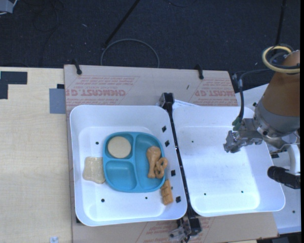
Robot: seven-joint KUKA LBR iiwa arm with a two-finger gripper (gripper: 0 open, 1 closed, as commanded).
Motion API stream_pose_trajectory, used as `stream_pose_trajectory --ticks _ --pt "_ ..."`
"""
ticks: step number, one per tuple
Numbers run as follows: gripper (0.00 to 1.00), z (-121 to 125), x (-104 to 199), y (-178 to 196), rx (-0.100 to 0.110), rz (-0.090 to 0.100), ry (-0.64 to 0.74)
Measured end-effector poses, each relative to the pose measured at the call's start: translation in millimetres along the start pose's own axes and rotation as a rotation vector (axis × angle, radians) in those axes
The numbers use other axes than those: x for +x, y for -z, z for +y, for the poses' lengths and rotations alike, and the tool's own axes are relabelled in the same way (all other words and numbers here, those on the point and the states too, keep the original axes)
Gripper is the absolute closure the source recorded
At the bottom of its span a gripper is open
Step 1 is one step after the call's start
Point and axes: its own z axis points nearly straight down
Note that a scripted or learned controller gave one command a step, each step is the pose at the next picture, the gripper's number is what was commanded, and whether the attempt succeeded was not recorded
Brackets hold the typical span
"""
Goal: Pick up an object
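Observation:
A blue divided tray lies in the left bin. It carries a round tan cracker in its upper-left compartment and a brown pretzel-like piece in its right compartment. A pale bread-like slab rests on the bin floor just left of the tray. A small brown chunk sits at the tray's lower right corner. My gripper hangs over the right bin, near its right side, far from all these objects. Nothing is visible between its fingers.
A black divider clamp runs between the two bins. Cardboard lies under the bins, and the wooden bench top stretches to the left. Cables cross the dark floor behind.

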Motion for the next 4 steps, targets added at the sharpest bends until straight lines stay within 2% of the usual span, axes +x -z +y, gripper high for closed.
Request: stream_pose_trajectory --ticks 3,4 --pt "1.00 -16 155 -21 0.002 -0.001 0.000" --pt "1.00 -9 216 -17 -0.001 -0.002 0.001"
